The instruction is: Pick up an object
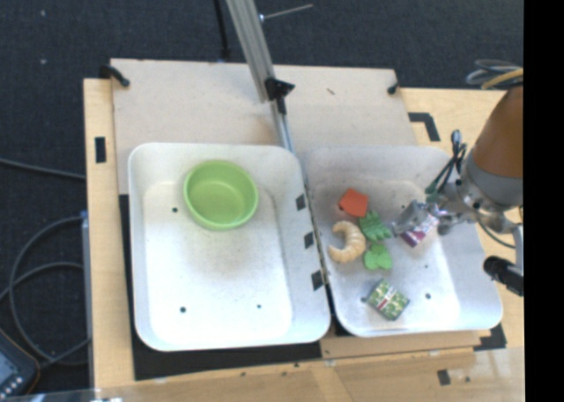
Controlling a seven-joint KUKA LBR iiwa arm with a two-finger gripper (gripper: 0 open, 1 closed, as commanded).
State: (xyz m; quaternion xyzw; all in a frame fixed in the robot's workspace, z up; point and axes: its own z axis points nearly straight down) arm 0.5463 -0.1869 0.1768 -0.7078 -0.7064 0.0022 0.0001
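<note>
Seen from above at a slant: a pale wooden desk on dark carpet, with cables trailing at the left and a grey metal post rising from the back edge. On the desk, two shallow white bins side by side. In the left bin, a green bowl, upright near the back. In the right bin, a cluster near the middle: a red block, a tan croissant-shaped toy curving with its ends toward the left, green leafy pieces beside it, and a small green-and-white packet nearer the front, long axis running diagonally from back-left to front-right. Reaching in from the right, the grey arm with the gripper low over the right bin, at a small pink-and-white object just right of the green pieces. Cannot tell whether the fingers are open or closed, nor whether the object sits between them.
</note>
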